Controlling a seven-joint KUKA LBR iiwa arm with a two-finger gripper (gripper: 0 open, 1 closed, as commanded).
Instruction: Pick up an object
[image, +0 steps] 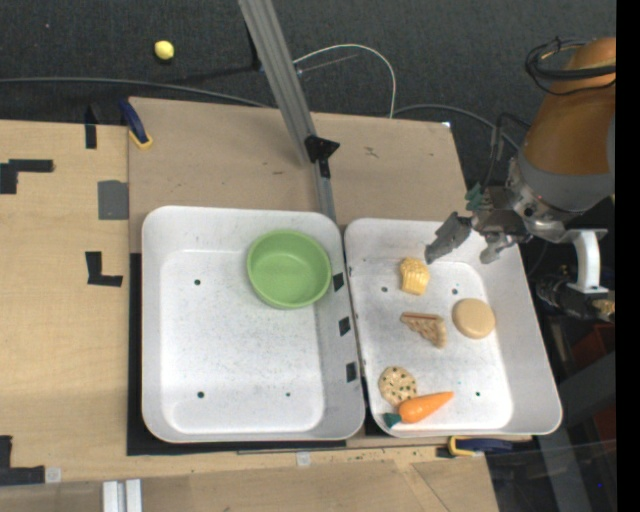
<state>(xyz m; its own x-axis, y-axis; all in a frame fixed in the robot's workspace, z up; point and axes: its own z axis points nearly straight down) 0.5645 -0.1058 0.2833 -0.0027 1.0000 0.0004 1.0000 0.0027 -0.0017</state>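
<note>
The right bin (520, 400) holds several food items: a yellow corn piece (414, 275), a tan round bun (474, 319), a brown wedge (425, 326), a speckled cookie (398, 383) and an orange carrot (425, 406). My gripper (470, 240) hangs above the bin's far edge, just right of and beyond the corn piece. Its two fingers are spread apart and open, with nothing between them. A green bowl (289, 268) sits in the left bin (200, 390) at its far right.
A slanted grey pole (290, 85) runs down to the divide between the bins. A yellow ball (164, 49) lies on the dark floor at the back left. Cables curl behind the bench near the arm.
</note>
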